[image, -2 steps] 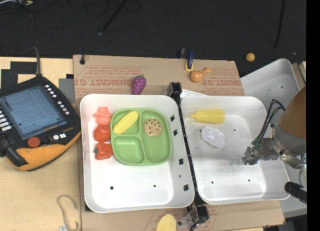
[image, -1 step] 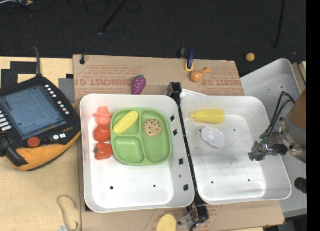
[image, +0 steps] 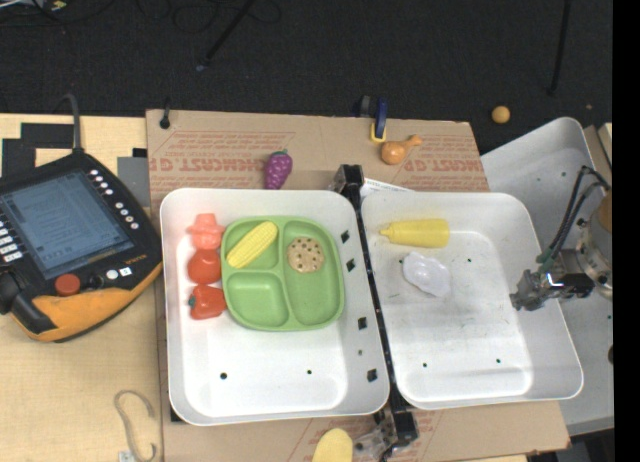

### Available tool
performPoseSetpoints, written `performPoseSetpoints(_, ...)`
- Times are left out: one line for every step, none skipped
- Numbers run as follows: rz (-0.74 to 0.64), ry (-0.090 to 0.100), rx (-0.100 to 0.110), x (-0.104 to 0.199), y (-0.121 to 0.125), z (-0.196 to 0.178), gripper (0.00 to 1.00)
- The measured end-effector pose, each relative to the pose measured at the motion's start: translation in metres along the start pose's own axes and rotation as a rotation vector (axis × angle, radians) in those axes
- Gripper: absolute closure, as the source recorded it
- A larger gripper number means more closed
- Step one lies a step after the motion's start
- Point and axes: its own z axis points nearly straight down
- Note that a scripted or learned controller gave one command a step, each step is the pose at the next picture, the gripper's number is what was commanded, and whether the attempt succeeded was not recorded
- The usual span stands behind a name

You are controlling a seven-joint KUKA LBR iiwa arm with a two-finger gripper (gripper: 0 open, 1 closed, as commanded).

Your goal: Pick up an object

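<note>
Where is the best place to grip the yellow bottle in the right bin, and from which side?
Grip the yellow bottle across its wide body, probably from above. It lies on its side, long axis left-right, with free floor on both long sides; its tapered tip looks harder to pinch.

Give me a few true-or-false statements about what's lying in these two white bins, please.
1. The corn cob lies in the green tray. True.
2. The cookie lies in the right bin. False: it sits in a compartment of the green tray, in the left bin.
3. The yellow bottle lies in the right bin. True.
4. The purple grapes lie in the left bin. False: they rest on the cardboard behind it.
</note>
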Motion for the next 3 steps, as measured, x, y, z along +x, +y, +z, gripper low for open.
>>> performPoseSetpoints(-0.004, 0.002, 0.002, 0.039, 0.037, -0.007, 1.0)
performPoseSetpoints(-0.003, 0.002, 0.004, 0.081, 0.061, 0.006, 1.0)
performPoseSetpoints(-0.003, 0.002, 0.002, 0.123, 0.086, -0.004, 1.0)
